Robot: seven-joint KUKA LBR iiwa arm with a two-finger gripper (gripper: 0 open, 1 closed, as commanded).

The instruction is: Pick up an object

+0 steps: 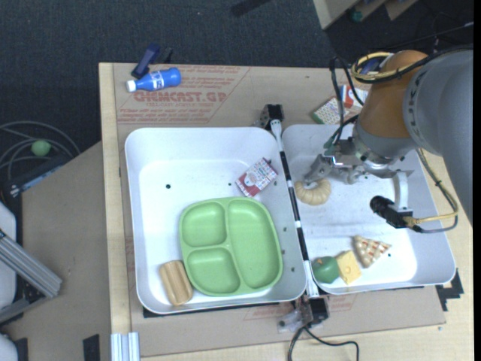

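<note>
Arm in from the right, orange band above the wrist, gripper (319, 170) low over the right bin (428, 265) at its far-left part – can't tell finger state, metal clutter hides the tips. Directly beneath/touching: a pale ring-shaped pastry (313, 192), matte, doughy look, not visibly pinched. Near edge of same bin: green rounded piece (326, 269), yellow wedge (348, 267), pizza-slice triangle (370, 250) – clustered. Left bin (143, 201) holds a glossy green three-compartment plate (228, 245), a tan ridged bread-like block (176, 282) just left of it, and a small red-white printed packet (257, 177) near the divider. Blue-white bottle (155, 80) lies on the cardboard behind.
</note>
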